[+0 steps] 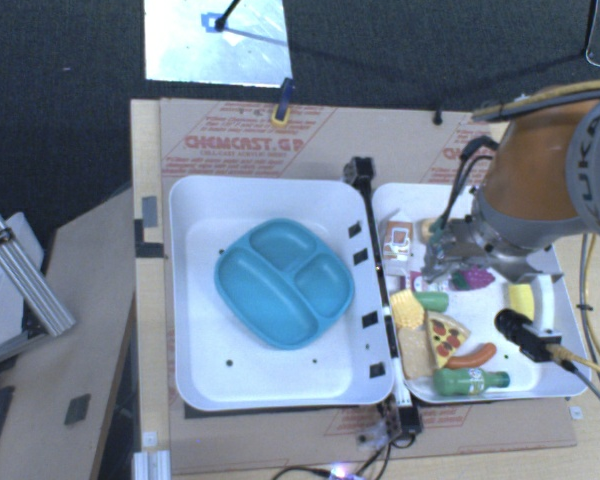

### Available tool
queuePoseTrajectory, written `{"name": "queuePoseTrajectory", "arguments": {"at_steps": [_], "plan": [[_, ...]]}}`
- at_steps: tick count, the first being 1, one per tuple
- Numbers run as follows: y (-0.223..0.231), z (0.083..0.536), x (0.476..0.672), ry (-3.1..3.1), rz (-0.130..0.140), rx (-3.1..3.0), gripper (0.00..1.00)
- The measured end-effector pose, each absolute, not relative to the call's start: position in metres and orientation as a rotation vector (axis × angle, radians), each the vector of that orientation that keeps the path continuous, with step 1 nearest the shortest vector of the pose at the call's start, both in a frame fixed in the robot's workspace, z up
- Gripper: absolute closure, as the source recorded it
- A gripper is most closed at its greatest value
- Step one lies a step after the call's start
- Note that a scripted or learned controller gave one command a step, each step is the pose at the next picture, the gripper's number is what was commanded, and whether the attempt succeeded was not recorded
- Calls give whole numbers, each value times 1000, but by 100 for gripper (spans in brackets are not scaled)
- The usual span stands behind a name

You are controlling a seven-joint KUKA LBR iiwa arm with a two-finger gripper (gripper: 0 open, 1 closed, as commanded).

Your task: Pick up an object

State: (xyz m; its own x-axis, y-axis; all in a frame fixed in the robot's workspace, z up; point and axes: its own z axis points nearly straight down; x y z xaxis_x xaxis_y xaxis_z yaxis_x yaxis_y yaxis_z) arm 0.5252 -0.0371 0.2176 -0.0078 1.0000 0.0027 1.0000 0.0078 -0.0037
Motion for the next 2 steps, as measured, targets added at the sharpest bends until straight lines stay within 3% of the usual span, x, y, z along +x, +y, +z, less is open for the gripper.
{"name": "queuePoseTrajectory", "arguments": {"at_steps": [1, 2], "plan": [[-9, 222, 492, -2227, 1, -2212, 100], [-14, 233, 498, -2226, -2, -2219, 100]]}}
